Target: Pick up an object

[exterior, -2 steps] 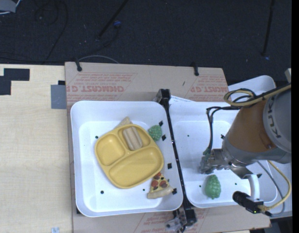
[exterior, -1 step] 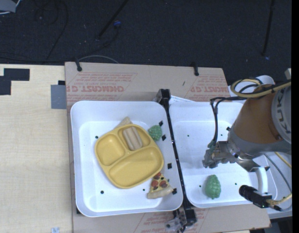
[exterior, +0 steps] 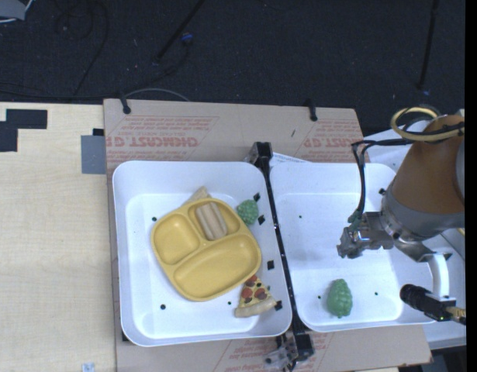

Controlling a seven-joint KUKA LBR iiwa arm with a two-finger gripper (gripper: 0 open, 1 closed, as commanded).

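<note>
While the gripper (exterior: pixel 353 244) hangs at right of centre above the right bin (exterior: pixel 316 184), its grip state is unreadable. A green toy (exterior: pixel 339 297) lies below it, apart.

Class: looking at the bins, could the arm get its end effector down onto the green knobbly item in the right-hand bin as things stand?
Probably yes. The green item lies alone on the right bin's floor, just below the end effector, nothing between them.

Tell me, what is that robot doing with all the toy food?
The robot arm's gripper hangs over the right bin, above a bumpy green toy it could pick up; nothing shows between its fingers. In the left bin sit a yellow divided plate with a hot dog in one section, a small green toy and a pizza slice beside it.
</note>
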